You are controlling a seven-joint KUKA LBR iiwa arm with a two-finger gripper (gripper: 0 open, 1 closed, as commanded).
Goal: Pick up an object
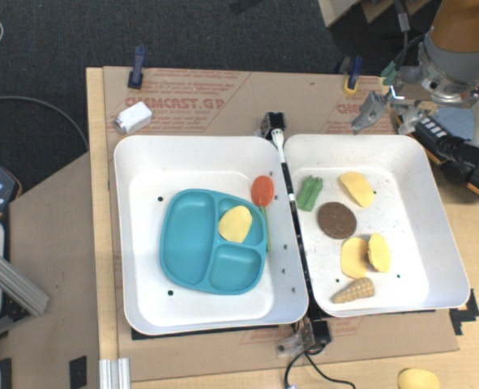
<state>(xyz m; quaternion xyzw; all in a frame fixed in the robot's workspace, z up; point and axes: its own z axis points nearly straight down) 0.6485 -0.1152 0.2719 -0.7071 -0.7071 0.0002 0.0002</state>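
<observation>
Brown cardboard covers the bench under two white bins. Whether the gripper (377, 108) is open or closed, I cannot tell; it hangs above the cardboard, just beyond the far edge of the right bin (434, 217). This bin holds a green piece (309, 193), a brown disc (336, 220), yellow pieces (357, 189) and a cone (351, 290). The left bin (134, 217) holds a blue tray (198, 241) with a yellow piece (236, 224) in one compartment, and an orange piece (262, 190) beside it. The arm (458, 23) comes from the upper right.

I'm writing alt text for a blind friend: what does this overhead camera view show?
Two shallow white bins sit side by side on a bench. The left holds a teal divided plastic tray carrying a yellow toy food piece; the right holds small toy foods, including a brown round cookie. The grey robot gripper hovers beyond the right bin's far edge.
</observation>
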